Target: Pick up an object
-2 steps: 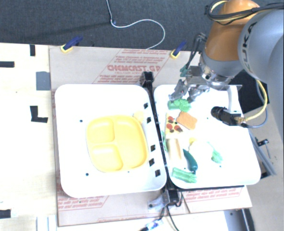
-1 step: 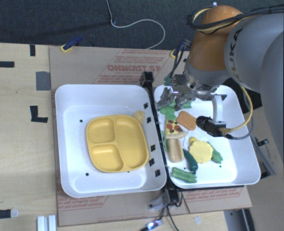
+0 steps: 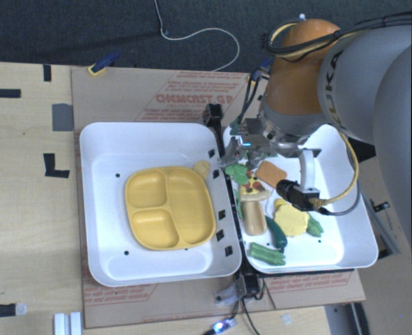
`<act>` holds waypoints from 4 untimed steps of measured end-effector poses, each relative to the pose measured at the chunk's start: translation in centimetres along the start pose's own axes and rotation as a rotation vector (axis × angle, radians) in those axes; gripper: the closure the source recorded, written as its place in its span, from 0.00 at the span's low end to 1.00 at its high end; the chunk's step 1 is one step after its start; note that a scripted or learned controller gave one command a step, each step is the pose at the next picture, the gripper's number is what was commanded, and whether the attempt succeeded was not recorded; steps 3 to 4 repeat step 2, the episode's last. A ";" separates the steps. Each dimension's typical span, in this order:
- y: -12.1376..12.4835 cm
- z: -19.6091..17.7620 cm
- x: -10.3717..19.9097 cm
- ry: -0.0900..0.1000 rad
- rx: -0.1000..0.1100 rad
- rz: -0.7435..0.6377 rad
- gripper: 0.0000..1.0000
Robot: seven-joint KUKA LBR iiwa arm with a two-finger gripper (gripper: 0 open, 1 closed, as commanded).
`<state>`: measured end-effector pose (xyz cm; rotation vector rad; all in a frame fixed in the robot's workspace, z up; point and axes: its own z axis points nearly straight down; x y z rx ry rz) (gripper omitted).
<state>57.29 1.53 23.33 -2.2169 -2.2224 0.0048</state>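
Two shallow white bins side by side on the bench. Left bin [image 3: 101,187]: one yellow compartment plate [image 3: 169,206], three wells, lying flat near the middle. Right bin [image 3: 352,246]: a huddle of small toy foods against the wall it shares with the left bin.

Contents of the huddle, top to bottom:
- green leafy piece [image 3: 238,173], just under the wrist;
- orange-brown slab [image 3: 271,172], beside it;
- tan cylinder with pale cap [image 3: 253,211], lying along the dividing wall;
- yellow lumpy piece [image 3: 292,222], touching a small green bit [image 3: 314,227];
- dark teal curved piece [image 3: 278,236];
- green pod-like piece [image 3: 266,254], lowest and most apart from the rest.

Gripper [image 3: 242,153]: low over the top end of the huddle, by the dividing wall; whether it is open, closed or gripping anything cannot be told, the wrist body hiding it.

Handling, as a judgement: all pieces look like light moulded plastic or rubber, stiff enough to take a pinch, smooth and likely to slip, not fragile. The cylinder would roll unless taken across its narrow width at mid-length. The green pod-like piece, with free space round it, seems the easiest hold, across its short side. The crowded pieces near the wall risk being nudged, not caught. The plate is broad and flat, poor for two fingers except at its rim.
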 end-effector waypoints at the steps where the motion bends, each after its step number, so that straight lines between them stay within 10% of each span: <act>1: 0.5 0.1 0.5 0.001 -0.002 0.000 1.00; 4: 1.1 0.5 0.4 0.000 -0.002 0.000 1.00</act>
